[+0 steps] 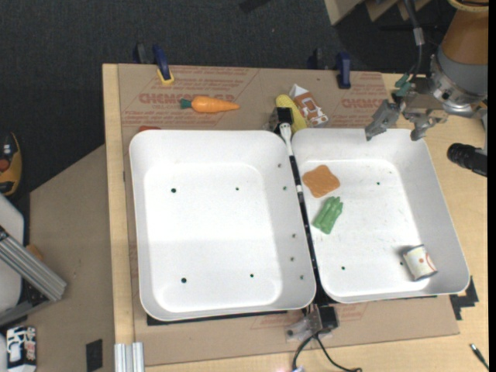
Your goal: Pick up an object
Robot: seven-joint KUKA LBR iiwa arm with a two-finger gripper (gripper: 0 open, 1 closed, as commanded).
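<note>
The arm reaches in above the far right corner of the right bin (434, 184), its gripper (401, 130) spread wide, grasping nothing. Inside that bin, well apart from the gripper, lie an orange piece (320, 181), a green piece (328, 214) and a small white cup (419, 262)

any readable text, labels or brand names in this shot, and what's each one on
Red print on the cardboard sheet under the bins, near its top left: large letters, too blurred to read with confidence.
Similar red print near its top right, by the gripper: also too blurred.
Small carton above the bins: red and white markings, too small to read.
White can in the right bin: red mark, unreadable.
</note>
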